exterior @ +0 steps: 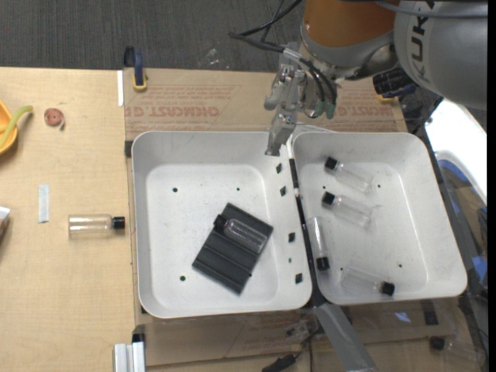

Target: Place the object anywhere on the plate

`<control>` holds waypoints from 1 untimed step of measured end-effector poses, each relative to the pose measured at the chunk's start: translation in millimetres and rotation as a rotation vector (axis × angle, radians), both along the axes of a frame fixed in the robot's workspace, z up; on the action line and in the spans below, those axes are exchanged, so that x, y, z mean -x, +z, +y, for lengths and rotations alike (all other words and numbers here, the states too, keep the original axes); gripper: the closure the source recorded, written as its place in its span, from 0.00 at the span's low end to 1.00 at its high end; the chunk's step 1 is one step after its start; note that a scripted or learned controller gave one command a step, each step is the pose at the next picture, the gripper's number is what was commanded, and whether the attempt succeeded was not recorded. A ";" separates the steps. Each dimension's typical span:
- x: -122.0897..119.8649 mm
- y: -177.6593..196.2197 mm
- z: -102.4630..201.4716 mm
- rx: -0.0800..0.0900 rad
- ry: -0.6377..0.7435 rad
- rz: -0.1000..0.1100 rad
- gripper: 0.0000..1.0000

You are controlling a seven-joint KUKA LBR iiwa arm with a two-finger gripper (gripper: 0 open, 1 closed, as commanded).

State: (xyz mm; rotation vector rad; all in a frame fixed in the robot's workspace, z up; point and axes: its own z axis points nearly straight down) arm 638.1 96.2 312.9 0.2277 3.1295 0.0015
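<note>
Above bins' shared rim (294,178), claw (276,144), bottle (242,231) on plate (225,263)

White bins, dark plate, clear bottles

Both bins (155,285) are white; the ridged plate (225,260) is charcoal. The clear bottles (347,175) at three o'clock have black caps. The arm (349,10) at twelve o'clock is orange-banded grey.

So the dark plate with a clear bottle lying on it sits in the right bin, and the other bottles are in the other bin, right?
Not quite. The camera view shows the dark plate, with a clear bottle lying on it, in the left bin. The other bottles lie in the right bin.
</note>
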 end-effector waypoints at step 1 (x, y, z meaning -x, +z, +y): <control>-10.5 123.3 -160.1 0.002 0.163 -0.001 0.00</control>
